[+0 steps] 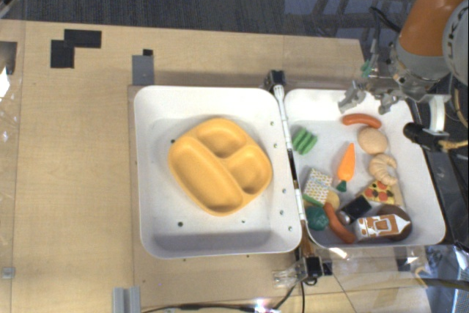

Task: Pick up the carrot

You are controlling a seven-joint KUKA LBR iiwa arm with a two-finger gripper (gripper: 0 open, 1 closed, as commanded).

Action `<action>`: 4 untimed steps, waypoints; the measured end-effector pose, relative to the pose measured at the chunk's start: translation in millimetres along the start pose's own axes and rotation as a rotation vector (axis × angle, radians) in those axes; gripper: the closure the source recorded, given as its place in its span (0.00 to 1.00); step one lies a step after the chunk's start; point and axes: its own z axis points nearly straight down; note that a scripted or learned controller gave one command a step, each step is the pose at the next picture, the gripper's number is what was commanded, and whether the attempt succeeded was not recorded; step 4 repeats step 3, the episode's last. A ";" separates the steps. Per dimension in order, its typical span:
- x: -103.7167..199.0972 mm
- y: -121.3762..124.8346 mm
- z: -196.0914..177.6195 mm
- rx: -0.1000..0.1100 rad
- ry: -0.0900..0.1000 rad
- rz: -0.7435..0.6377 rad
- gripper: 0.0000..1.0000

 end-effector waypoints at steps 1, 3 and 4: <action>-8.3 -55.3 102.6 -0.006 0.000 0.108 0.00; 11.3 -81.9 89.1 -0.017 0.001 0.187 1.00; 11.3 -81.9 89.1 -0.017 0.001 0.187 1.00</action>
